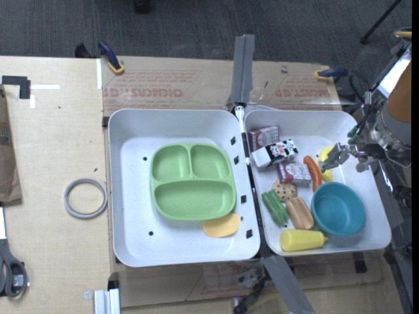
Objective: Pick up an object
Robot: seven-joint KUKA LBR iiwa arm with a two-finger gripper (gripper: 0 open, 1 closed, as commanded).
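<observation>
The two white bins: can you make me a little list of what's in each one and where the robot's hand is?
left bin: green divided plate, with a yellow flat piece at its near edge
right bin: blue bowl, yellow bottle, hot dog, cookie, green pod, orange carrot, small cartons
gripper: over the right bin's far right part, above the blue bowl
held: nothing visible between the fingers

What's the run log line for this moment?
gripper: over right bin, holding nothing | yellow piece beside it | left bin: green tray
</observation>
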